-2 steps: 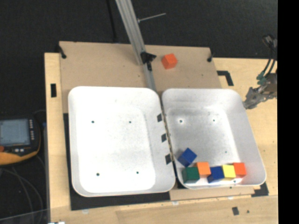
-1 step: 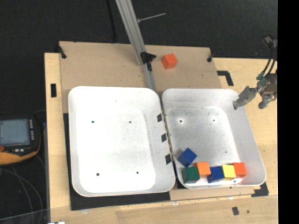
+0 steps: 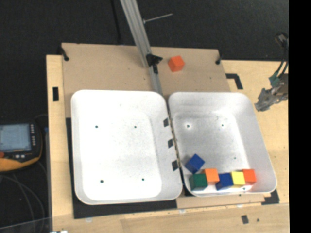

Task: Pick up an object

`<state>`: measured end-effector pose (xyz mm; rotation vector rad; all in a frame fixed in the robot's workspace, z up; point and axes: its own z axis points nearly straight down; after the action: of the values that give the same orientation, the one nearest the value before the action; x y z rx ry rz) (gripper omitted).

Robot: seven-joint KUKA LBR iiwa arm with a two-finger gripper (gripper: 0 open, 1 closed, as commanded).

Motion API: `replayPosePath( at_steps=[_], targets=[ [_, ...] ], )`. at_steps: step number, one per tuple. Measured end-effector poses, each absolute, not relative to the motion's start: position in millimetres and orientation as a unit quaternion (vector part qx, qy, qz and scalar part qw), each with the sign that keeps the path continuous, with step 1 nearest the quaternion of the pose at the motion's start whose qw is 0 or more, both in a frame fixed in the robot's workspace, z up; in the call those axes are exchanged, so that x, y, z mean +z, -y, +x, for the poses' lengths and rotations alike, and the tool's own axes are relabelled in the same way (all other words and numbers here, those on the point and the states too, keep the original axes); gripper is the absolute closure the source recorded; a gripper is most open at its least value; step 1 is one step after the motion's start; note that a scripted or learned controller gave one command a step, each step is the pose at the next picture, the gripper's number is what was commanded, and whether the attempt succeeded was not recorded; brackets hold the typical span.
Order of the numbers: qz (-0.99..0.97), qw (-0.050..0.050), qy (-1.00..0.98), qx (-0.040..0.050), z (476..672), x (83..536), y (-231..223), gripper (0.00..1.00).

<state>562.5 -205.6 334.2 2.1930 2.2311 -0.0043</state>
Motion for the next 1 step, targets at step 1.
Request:
replayPosePath(
  at_steps=[1],
  targets=[
    [0.701,0.006,-0.713,-0.002,562.4,333.6,205.5,0.0]
  ],
)
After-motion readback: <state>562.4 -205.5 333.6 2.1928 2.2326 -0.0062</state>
